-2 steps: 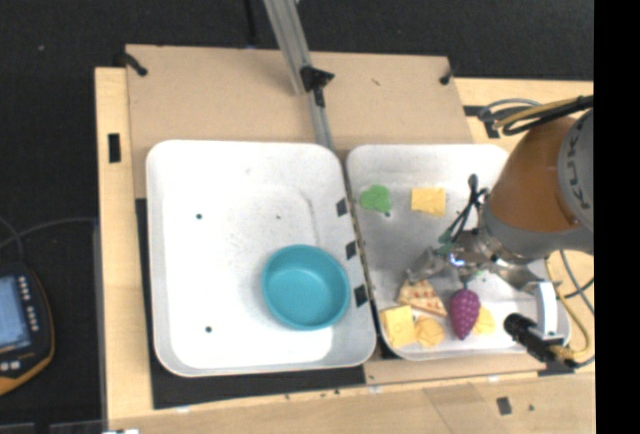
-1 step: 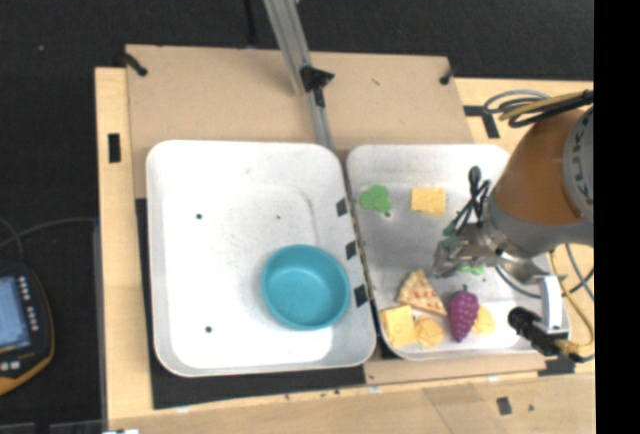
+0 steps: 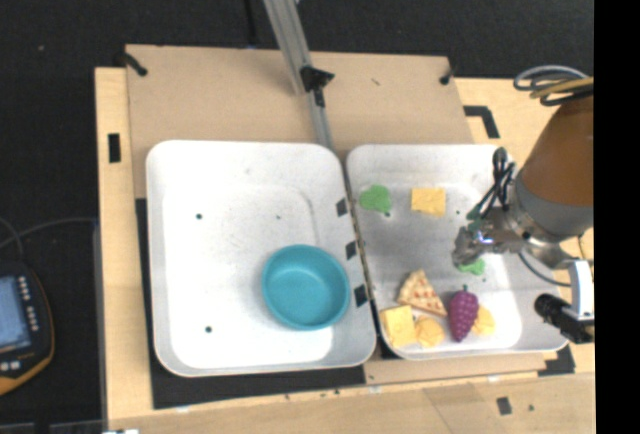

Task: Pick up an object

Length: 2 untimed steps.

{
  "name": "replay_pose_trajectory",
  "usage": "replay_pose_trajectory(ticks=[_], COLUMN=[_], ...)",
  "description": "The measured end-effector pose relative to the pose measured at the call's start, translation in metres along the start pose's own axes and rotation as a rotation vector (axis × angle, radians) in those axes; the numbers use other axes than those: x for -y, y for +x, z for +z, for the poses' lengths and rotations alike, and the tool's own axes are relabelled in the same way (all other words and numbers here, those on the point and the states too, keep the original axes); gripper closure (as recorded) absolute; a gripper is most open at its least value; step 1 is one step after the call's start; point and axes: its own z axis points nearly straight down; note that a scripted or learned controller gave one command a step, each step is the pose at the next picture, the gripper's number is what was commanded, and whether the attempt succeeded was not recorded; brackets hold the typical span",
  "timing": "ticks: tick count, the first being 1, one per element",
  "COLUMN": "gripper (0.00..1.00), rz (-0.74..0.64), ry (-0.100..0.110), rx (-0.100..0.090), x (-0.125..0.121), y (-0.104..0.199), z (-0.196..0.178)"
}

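Purple grapes (image 3: 462, 313) lie just below the claw (image 3: 470, 252), which sits low over a small green piece (image 3: 474, 267); its opening I cannot tell. Descend squarely over that piece before closing.

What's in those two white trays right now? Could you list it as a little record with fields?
left bin: a blue bowl
right bin: green piece, yellow square, waffle-like wedge, purple grapes, yellow pieces at the near edge
arm: reaches in from the right
gripper: low over the right bin, above a small green item
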Motion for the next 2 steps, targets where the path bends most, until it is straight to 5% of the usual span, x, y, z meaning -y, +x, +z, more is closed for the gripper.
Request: replay_pose_trajectory(ticks=[1, 2], gripper=[1.00, 1.00], rz=[-0.010, -0.010], ry=[-0.002, 0.004], rx=[0.000, -0.001], x=[-0.003, -0.004], y=[0.001, 0.000], z=[-0.064, -0.090])
